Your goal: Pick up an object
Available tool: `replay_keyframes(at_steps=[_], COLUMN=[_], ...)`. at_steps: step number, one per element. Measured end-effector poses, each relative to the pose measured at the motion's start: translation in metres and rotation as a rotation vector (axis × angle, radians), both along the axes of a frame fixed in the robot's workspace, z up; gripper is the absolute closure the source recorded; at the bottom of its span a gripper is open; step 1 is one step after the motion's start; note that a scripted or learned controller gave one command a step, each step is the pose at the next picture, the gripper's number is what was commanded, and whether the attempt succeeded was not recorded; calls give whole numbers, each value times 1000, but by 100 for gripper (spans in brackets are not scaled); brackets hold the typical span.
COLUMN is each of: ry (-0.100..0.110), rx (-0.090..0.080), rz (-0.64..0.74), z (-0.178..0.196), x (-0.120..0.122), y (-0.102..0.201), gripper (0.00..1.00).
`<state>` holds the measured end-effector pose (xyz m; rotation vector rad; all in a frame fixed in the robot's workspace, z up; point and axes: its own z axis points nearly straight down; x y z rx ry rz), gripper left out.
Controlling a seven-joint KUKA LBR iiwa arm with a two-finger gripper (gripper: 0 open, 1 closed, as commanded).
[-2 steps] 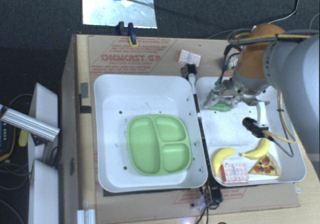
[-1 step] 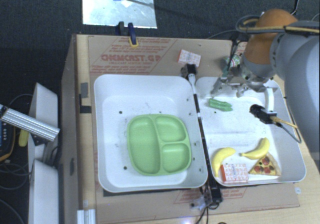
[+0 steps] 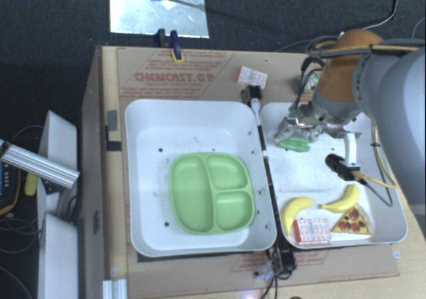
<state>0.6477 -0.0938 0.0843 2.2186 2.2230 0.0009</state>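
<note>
Checking in from the remote station. The arm [image 3: 393,101] comes in from the right and the end effector [image 3: 295,129] is down in the back left corner of the right bin [image 3: 296,178], close to the divider between the two bins. From this angle I can't tell how open it is or whether it has hold of anything; the wrist blocks too much of it.

Right at its tip is a small green object [image 3: 295,145] lying on the bin floor. It's touching or almost touching the end effector, and I can't say which. That's the closest pickable thing.

The other stuff in that bin is all bunched along the front edge, well apart from the end effector. One yellow banana [image 3: 297,208] is curled near the divider, and a second banana [image 3: 343,198] sits to its right. A toy pizza slice [image 3: 353,223] is just beside the second banana, and a red and white box [image 3: 312,230] is tucked between the first banana and the pizza.

The left bin [image 3: 153,131] has a green divided plate [image 3: 213,192] lying flat, toward its front right. Both bins sit on the brown worktop [image 3: 173,78].
</note>
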Motion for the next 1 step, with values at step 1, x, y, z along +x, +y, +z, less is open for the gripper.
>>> replay_keyframes(at_steps=[1], ry=[-2], rx=[0], rz=[-1], z=[18], x=[-1], y=[-4], gripper=[0])
